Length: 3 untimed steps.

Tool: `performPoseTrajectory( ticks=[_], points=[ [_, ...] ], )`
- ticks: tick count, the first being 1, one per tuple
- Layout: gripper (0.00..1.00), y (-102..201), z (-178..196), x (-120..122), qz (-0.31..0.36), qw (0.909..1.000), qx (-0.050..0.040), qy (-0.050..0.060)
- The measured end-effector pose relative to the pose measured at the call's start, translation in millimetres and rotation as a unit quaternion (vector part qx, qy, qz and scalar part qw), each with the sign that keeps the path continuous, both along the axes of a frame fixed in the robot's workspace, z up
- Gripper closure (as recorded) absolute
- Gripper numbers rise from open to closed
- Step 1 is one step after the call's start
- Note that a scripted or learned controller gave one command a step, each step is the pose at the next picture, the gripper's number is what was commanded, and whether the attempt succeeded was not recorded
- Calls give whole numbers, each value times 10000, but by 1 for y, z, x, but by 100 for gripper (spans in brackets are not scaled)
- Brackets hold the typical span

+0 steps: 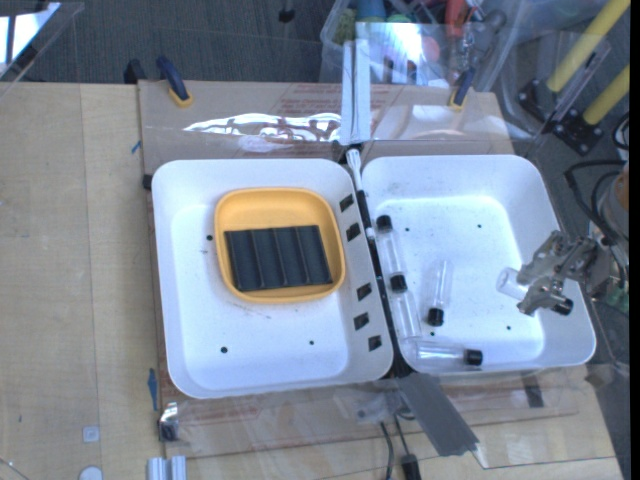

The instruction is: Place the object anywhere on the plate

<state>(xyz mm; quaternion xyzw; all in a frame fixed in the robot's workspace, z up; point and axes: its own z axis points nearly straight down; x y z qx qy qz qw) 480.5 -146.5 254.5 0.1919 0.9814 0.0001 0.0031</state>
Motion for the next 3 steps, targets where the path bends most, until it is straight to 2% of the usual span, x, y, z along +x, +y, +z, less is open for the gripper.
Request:
performPoseTrajectory(
  ticks=[1, 2, 3],
  points=[
    [100, -35, 56, 2, 1040, 9946, -10, -8],
    [100, -76, 149, 28, 2146, 9767, -25, -19],
    [100, -77, 182, 102, 3124, 9499, -27, -18]
  ],
)
